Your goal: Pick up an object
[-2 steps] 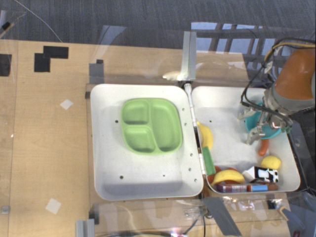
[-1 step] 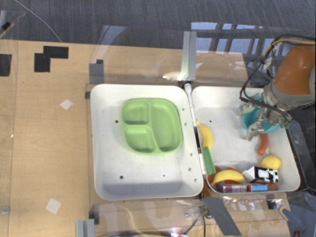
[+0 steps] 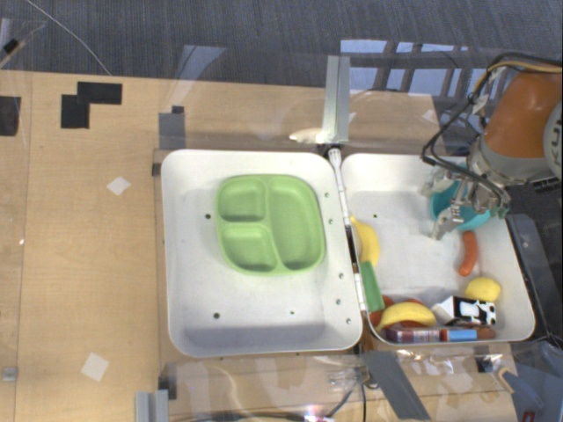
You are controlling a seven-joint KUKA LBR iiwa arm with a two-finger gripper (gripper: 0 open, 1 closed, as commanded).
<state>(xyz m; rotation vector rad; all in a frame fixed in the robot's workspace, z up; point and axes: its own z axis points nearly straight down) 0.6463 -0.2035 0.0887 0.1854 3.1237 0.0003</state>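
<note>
My gripper [image 3: 455,220] hangs low over the upper right part of the right bin [image 3: 396,209]. A teal object [image 3: 439,202] lies right at the gripper, partly hidden by it; whether it is gripped is unclear. Just below the gripper lies an orange-red sausage-shaped item [image 3: 469,254]. A yellow lemon [image 3: 482,288], a banana [image 3: 406,313], a black-and-white box [image 3: 472,310] and a red and blue pen [image 3: 440,333] crowd the bin's front edge. A yellow piece [image 3: 367,243] and a green stick [image 3: 371,290] lie along the bin's left wall.
The left bin [image 3: 189,262] holds a green divided plate [image 3: 268,223]. A metal divider [image 3: 345,227] separates the two bins. Black cables [image 3: 449,130] loop by the orange-banded wrist [image 3: 519,117] at the right.
</note>
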